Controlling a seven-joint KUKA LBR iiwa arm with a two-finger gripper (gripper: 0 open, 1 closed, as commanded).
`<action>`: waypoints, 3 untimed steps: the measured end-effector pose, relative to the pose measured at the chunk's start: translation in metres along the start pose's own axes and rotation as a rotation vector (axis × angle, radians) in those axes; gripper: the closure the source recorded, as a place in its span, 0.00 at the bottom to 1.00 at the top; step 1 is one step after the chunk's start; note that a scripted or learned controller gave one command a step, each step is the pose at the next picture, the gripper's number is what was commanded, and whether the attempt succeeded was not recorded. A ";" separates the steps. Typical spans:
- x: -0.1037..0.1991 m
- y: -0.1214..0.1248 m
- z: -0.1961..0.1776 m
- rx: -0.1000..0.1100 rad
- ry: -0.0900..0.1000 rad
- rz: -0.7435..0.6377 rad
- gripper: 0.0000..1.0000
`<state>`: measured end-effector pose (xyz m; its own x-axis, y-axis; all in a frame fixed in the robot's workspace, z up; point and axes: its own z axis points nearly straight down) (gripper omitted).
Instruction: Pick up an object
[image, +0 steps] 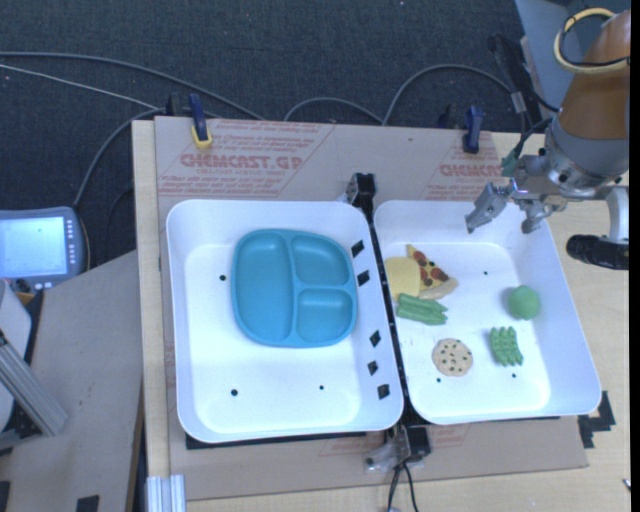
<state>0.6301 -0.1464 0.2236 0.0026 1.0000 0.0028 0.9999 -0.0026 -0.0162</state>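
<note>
Overhead, the fixed camera looks down on a cardboard-topped desk (250, 140) carrying two shallow white plastic bins. The left bin (200, 390) holds a turquoise three-compartment plastic plate (294, 288). The right bin (560, 380) holds the candidates: a yellow pizza-slice toy (418, 275), a long green bean-pod toy (421, 310) touching its lower edge, a round tan cookie toy (452, 356), a ridged green vegetable toy (506, 345) and a small green ball (521, 301). The grey arm's end effector (508, 212) hovers above the far rim of the right bin, fingers spread apart and grasping nothing.

All of these toys look light and rigid, probably smooth plastic, so slipping seems the main risk. The ball sits well apart from the others and could roll; the ridged vegetable offers flatter sides to pinch across its narrow width. The pizza and cookie lie flat, leaving little edge to grip.

The arm's upper part is cut off at the frame's corner, and the fingertip shape is hard to make out.
</note>
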 end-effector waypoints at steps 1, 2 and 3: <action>0.001 0.002 -0.009 -0.015 -0.002 -0.003 0.00; -0.001 0.007 0.033 -0.012 -0.002 -0.003 0.00; 0.001 0.010 0.094 -0.011 -0.001 -0.003 0.00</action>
<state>0.6387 -0.1454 0.1293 -0.0005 1.0000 0.0015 1.0000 0.0005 -0.0050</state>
